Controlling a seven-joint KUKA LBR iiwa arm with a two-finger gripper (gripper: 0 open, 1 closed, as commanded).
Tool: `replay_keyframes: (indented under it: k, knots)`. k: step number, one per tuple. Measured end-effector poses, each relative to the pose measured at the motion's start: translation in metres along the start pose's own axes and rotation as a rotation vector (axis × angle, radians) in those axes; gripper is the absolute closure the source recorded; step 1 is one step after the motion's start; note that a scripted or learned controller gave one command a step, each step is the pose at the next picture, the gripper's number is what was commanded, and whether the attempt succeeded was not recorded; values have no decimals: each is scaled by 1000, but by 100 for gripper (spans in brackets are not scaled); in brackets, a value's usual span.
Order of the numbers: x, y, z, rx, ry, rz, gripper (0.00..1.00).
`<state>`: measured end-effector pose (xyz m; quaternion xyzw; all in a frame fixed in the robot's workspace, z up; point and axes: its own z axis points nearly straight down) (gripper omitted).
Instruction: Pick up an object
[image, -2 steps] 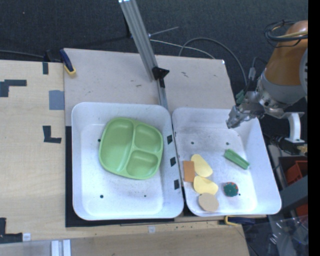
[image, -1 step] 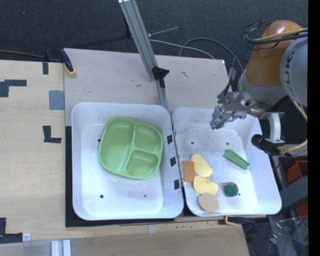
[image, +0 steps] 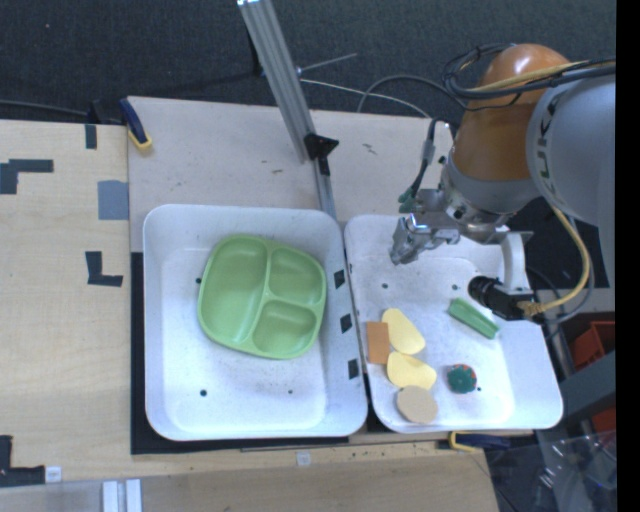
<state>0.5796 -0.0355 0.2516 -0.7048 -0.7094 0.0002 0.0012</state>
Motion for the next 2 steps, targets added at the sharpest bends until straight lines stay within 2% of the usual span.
replay_keyframes:
  k: [2]
  knots:
    - [105,11,20,0,-1,0,100]
